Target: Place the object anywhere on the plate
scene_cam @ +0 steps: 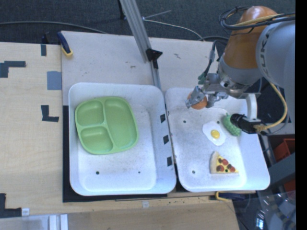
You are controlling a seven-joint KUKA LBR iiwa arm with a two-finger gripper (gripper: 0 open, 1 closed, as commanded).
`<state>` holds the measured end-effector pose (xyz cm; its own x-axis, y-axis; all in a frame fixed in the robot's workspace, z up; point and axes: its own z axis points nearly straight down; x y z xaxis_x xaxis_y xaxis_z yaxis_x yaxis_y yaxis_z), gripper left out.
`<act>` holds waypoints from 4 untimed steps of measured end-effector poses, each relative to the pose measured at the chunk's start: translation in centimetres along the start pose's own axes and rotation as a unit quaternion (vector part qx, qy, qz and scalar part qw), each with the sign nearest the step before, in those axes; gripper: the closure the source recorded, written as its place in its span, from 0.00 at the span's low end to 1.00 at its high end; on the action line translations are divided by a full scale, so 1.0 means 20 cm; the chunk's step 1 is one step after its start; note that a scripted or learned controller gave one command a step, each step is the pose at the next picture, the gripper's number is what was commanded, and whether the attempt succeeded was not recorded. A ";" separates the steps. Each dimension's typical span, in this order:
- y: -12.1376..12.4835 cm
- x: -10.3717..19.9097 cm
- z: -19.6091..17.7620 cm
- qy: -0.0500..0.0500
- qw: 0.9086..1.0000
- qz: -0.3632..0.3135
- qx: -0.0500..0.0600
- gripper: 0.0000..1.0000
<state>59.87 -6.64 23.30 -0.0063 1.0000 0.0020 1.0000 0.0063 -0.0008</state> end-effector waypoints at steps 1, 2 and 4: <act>-0.06 0.23 0.04 -0.001 1.000 0.000 0.001 1.00; -0.08 0.53 0.08 0.000 1.000 -0.001 0.001 1.00; -0.11 1.06 0.02 0.000 1.000 -0.001 0.001 1.00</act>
<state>57.56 14.56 23.00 -0.0075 1.0000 0.0014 1.0000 0.0075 -0.0022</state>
